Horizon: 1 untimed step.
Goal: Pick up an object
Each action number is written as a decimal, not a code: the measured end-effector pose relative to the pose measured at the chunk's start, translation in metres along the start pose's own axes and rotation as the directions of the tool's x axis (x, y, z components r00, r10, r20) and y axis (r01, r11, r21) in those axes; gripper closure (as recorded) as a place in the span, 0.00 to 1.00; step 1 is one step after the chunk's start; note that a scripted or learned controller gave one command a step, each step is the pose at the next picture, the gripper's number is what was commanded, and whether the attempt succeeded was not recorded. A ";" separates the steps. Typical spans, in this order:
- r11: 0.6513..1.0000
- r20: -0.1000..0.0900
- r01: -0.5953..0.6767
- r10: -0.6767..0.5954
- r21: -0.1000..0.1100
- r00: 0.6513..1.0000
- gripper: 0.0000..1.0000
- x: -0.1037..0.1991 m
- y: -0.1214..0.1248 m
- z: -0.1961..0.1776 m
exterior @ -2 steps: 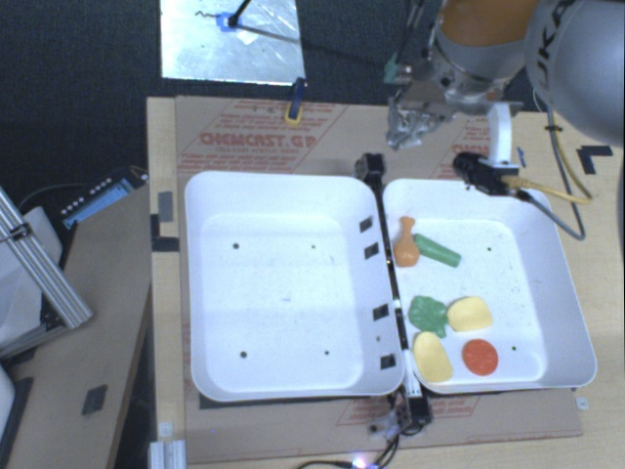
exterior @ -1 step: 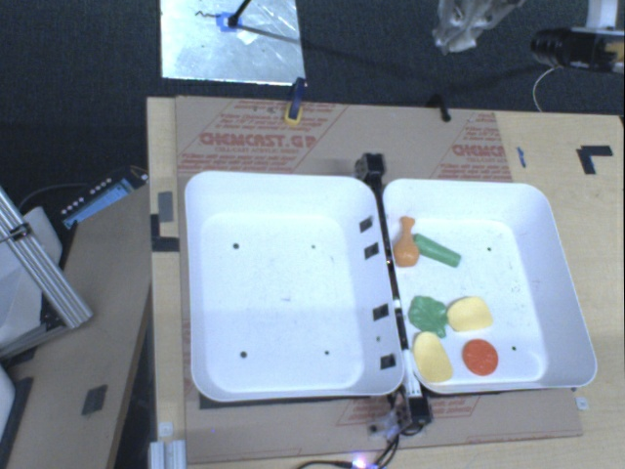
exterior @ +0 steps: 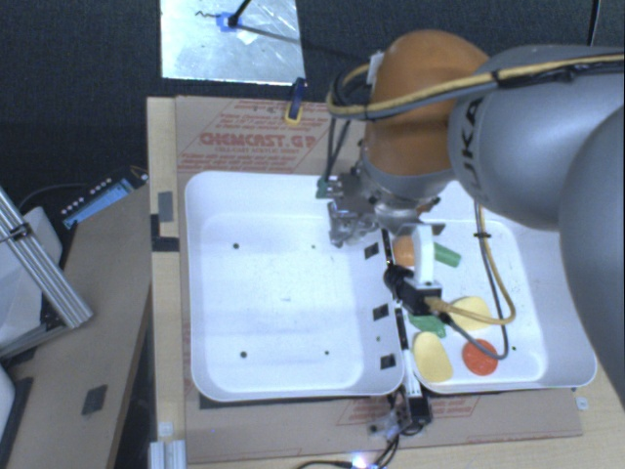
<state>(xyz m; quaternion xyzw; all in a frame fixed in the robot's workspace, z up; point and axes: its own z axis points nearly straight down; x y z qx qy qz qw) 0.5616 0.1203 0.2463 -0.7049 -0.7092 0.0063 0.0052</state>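
Objects for picking lie in the right bin point(exterior: 547, 360), grouped toward its left side. A yellow piece point(exterior: 435, 357) sits nearest, close to the dividing wall. A red disc point(exterior: 479, 358) lies just right of it, and a second yellow piece point(exterior: 474, 309) lies just beyond the disc. A small green piece point(exterior: 427, 324) lies beyond the first yellow piece. Farther back are a green cylinder point(exterior: 447, 257) and an orange piece point(exterior: 401, 250), the latter partly covered by the robot's hardware.

The gripper point(exterior: 344, 228) hangs above the far right part of the left bin point(exterior: 210, 291), close to where the two bins meet and apart from the objects. Nothing is seen in its grasp. Whether it is open or closed cannot be told from this angle. The arm point(exterior: 527, 135) crosses in from the right, above the right bin.

Both bins rest on a cardboard sheet point(exterior: 244, 140) with red printing, laid on a pale wooden bench point(exterior: 98, 360). A silvery square sheet point(exterior: 231, 22) lies at the far side against a dark backdrop point(exterior: 78, 66). A metal rail point(exterior: 39, 272) stands at the left.
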 end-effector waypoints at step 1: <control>0.999 -0.009 0.008 -0.008 -0.031 1.000 1.00 0.108 0.028 -0.119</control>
